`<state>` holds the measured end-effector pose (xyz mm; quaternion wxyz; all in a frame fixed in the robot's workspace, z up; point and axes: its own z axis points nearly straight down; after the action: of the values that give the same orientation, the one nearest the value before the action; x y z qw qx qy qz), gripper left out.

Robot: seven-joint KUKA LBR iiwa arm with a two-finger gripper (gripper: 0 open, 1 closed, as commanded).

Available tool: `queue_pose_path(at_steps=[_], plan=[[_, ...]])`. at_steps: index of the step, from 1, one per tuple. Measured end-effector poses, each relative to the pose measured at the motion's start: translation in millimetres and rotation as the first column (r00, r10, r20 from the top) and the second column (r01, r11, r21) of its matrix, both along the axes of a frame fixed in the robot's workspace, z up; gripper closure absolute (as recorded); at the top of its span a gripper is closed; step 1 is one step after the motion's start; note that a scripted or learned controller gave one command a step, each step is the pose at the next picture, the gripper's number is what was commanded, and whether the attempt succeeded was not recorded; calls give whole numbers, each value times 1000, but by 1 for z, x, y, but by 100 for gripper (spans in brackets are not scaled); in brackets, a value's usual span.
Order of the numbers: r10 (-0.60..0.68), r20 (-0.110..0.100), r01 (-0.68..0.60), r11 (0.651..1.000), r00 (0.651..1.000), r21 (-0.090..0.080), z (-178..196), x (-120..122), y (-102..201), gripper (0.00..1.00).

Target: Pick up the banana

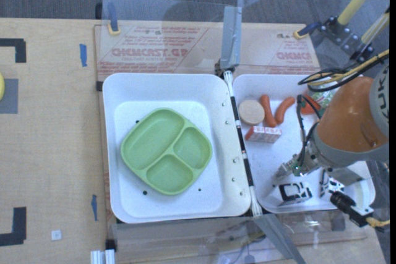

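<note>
On the desk, two shallow white bins sit side by side. The left bin (111, 133) holds a pale green divided plate (166, 150). The right bin (266, 201) holds a round tan disc (251, 112), two orange-red sausage-shaped pieces (275, 109) and a small pink box (264, 134) just below them. The grey arm with its orange band (349, 117) reaches in from the right and covers much of the right bin, with the gripper (292, 190) low near that bin's front edge. Whether the gripper is apart or together I cannot tell, and nothing can be made out in its grasp. Where the banana lies I cannot tell either; it may be hidden under the arm. A yellow sliver (1, 87) at the desk's far left edge is too cut off to identify. By my judgement the pick is not yet done: finding, gripping and lifting all remain. Behind the bins, brown sheets (158, 49) carry red printing that reads roughly "CHEMCAST GP"; the box's label is too small to read.
</note>
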<state>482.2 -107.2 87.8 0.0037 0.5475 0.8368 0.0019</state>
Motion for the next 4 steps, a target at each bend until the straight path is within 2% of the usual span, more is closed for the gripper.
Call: queue_pose_path(at_steps=[1,2,4], plan=[[-394,-2,394,919,919,3,0,-1,-2,100],[-677,2,677,736,736,4,-1,-1,12,100],[-676,4,676,737,737,2,18,0,12,100]])
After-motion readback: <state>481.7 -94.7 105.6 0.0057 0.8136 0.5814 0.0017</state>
